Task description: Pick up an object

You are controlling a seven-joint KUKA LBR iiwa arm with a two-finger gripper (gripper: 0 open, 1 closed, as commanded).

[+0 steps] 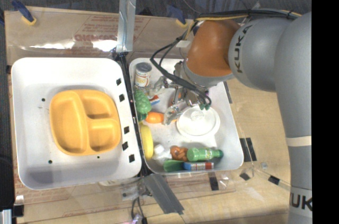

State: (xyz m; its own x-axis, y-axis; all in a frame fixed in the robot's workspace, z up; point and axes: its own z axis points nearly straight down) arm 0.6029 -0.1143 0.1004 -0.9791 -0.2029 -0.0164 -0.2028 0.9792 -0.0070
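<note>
Arm: the big grey arm [275, 48] comes in from the right side of the frame, and its orange band covers the top of the right bin.
Gripper: the gripper [183, 104] hangs low in the middle of the right bin [233, 138]; the metal parts are tangled and small, so I cannot tell how it stands or if it has anything.
Things to pick: a can [142, 75] at the upper left of the right bin, a green toy [142, 102] under it, an orange ball [154, 118], a banana [146, 142], a white bowl [197, 122], a green bottle [204, 154].
Bottom edge: small things lie crowded there, hard to tell apart.
Left bin: the left bin [26, 112] holds a yellow tray [85, 122].
</note>
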